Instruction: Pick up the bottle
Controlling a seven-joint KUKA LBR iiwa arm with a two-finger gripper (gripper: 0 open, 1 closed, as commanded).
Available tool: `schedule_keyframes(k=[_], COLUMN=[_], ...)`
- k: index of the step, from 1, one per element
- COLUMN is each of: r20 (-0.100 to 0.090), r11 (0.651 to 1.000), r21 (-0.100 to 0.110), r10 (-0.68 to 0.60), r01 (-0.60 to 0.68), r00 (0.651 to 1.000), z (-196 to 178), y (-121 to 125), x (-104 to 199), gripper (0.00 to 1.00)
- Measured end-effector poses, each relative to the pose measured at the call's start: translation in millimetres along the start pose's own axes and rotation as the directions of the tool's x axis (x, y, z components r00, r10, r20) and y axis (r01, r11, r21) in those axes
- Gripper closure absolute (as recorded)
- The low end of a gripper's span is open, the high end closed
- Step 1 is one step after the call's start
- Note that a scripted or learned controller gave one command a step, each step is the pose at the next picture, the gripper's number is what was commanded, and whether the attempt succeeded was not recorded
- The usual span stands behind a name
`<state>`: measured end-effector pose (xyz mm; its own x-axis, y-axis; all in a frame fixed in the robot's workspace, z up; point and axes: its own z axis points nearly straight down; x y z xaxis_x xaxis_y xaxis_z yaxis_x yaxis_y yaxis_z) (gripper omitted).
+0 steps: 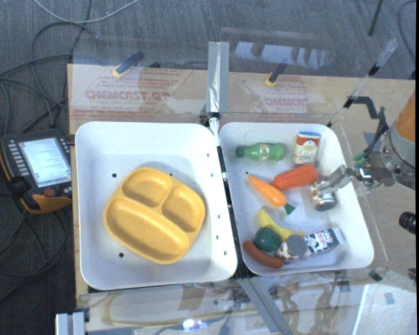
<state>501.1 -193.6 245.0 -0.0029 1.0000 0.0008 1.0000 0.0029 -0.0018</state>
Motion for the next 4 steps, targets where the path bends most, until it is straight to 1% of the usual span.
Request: schedule_keyframes(k=[1,2,3,4], r20=[0.0,0.004,0.0,-0.024], r11=[1.0,0.999,0.977,0.975], r21=[0.002,0.001,-0.026,-0.011], r10=[0.015,0.039,0.213,0.223], r01=[-0.015,-0.039,-0.213,-0.224], r00=[1.0,0.999,0.977,0.974], z=[84.5,101.2,125.5,132.4], y=[75.7,167.2,175.5,180.3], x=[63.9,94.6,92.6,76.6], gripper=[0.0,0.0,0.0,0.0])
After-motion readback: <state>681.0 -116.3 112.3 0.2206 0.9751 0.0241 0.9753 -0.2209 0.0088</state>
